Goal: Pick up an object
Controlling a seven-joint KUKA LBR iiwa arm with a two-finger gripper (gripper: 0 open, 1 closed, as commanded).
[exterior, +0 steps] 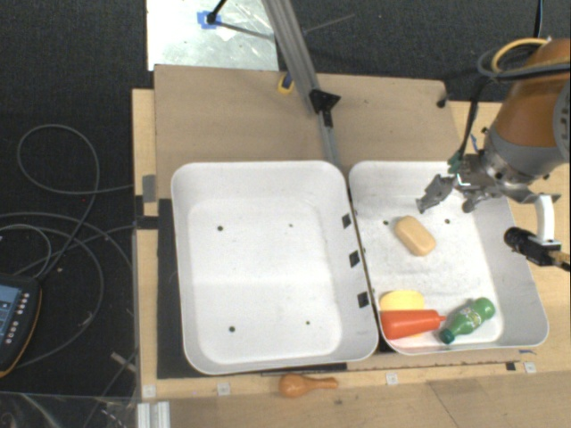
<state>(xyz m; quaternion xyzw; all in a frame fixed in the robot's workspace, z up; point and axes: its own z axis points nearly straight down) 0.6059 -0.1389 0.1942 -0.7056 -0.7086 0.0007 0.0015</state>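
A brown bench holds two white bins. The right bin has a tan bar of soap near its middle. The gripper hangs just above it, fingers spread wide and holding nothing. The soap looks hard, light and slippery, so squeeze its short sides.

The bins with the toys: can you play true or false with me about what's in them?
1. The tan block lies in the right bin. True.
2. The green bottle lies in the left bin. False: it lies in the right bin, near the front edge.
3. The gripper holds the tan block. False: it hangs open above the right bin, apart from the block.
4. An orange carrot toy lies beside the green bottle. True.
5. A brown toy lies on the bench outside the bins. True.
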